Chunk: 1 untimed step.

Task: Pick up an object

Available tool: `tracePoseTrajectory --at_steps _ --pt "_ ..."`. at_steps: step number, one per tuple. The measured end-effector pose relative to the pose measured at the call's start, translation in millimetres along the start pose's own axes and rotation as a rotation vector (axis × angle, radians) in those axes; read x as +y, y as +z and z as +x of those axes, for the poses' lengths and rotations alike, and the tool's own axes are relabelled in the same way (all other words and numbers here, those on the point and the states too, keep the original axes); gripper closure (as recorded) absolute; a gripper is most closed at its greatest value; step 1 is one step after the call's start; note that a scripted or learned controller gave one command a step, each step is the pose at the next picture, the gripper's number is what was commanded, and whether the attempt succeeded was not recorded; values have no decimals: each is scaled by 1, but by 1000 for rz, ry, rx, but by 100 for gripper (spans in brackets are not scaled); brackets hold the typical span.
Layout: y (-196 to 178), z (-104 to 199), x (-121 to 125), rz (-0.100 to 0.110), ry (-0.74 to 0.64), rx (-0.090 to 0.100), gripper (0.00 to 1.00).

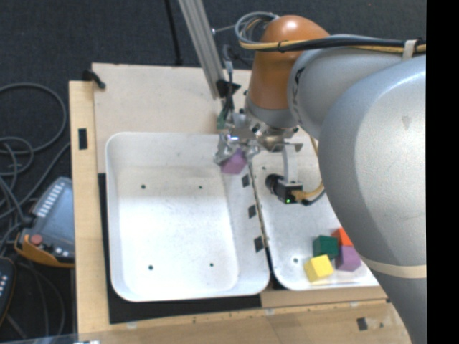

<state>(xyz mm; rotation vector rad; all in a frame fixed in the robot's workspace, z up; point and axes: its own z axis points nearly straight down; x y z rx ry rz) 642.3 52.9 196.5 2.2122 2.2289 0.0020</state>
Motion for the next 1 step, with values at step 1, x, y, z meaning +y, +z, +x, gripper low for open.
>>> tracePoseTrajectory --at_steps 1 --pt "0 -19 6 1 8 -3 100"
